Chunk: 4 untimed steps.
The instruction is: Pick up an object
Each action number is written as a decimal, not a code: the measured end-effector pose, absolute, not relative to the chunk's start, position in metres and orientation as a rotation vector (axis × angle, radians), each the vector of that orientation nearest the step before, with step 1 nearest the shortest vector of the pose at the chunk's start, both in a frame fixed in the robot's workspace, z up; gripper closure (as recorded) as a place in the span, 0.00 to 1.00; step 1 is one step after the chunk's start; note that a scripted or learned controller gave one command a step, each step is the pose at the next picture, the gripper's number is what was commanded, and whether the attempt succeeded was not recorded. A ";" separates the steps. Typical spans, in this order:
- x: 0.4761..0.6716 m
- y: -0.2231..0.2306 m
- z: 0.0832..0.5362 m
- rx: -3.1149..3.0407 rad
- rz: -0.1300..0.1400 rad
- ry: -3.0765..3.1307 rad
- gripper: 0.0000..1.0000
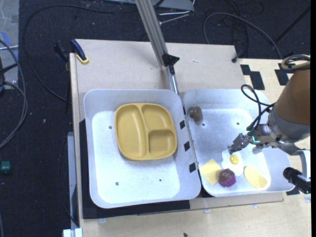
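two shallow bins sit side by side on the desk (pixel 207 63). the left bin (pixel 98 181) holds a divided plate (pixel 146 131), lying toward that bin's rear and right. the right bin (pixel 217 102) holds the smaller things: a round lump (pixel 196 113) at its rear left corner, just beside the wall between the bins; a wedge-shaped piece (pixel 210 171) near the front left; a ball-like thing (pixel 227 177) just to the right of the wedge, touching or nearly so; a small fried-egg piece (pixel 234 160) behind the ball; and an oval piece (pixel 256 177) at the front right. the arm (pixel 296 107) reaches over the right bin's right side, its pincer (pixel 241 143) above the bin floor just behind the egg piece. a pole (pixel 154 28) slants from the rear down to the gap between the bins.
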<state>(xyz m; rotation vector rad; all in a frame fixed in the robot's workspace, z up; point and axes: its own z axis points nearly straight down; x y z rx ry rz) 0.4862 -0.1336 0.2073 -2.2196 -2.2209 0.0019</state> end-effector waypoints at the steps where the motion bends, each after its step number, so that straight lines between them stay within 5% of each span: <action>1: 0.487 -0.134 0.208 -2.220 0.001 -2.222 0.00; 3: 0.486 -0.143 0.097 -2.221 0.002 -2.219 0.00; 4: 0.487 -0.143 0.111 -2.225 -0.001 -2.221 1.00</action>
